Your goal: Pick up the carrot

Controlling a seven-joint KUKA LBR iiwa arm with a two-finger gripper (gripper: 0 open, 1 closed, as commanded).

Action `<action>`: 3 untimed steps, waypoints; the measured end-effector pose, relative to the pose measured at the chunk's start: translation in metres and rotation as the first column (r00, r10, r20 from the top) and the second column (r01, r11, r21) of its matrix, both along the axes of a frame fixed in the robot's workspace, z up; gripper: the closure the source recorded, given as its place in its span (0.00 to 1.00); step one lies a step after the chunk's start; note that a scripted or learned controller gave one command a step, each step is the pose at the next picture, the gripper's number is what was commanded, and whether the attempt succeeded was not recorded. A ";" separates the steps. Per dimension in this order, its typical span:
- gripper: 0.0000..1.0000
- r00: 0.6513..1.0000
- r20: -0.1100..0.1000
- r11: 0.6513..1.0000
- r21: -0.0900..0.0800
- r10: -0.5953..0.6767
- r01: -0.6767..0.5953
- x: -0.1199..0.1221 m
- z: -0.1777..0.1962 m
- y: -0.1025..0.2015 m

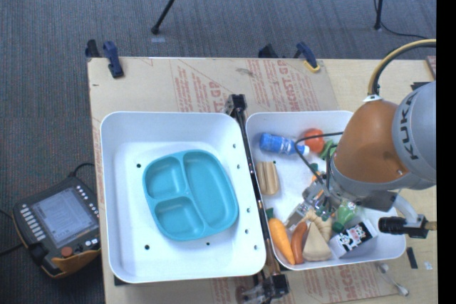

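Carrot in right bin, front-left corner.
One tapered orange carrot [281, 240] lies just left of and below the metal two-finger gripper [311, 204]; finger state cannot be told. One blue sectioned plate [189, 194], left bin.

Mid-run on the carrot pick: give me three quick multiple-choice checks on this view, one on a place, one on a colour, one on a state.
1. Where does the carrot lie?
A. On the blue plate
B. In the right bin, near its front left corner
C. On the floor

2. What colour is the divided plate in the left bin?
A. Blue
B. Red
C. Yellow

3. How does the carrot stand with the gripper?
A. Lifted between the fingers
B. Lying in the bin, not held
C. Already set on the plate

Answers: 1 B, it rests by the right bin's front left wall; 2 A, the plate is plainly blue; 3 B, it lies on the bin floor, below the gripper in the view.
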State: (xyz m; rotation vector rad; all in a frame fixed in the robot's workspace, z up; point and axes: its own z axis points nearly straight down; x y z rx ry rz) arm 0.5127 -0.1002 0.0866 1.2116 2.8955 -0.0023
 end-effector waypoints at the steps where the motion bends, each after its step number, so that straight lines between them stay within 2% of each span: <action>1: 0.00 0.962 -0.008 0.962 0.002 -0.273 0.273 0.049 -0.002 0.013; 2: 0.00 0.964 -0.008 0.964 0.003 -0.266 0.266 0.013 -0.001 0.013; 3: 0.00 0.964 -0.008 0.964 0.003 -0.267 0.267 0.013 -0.001 0.013</action>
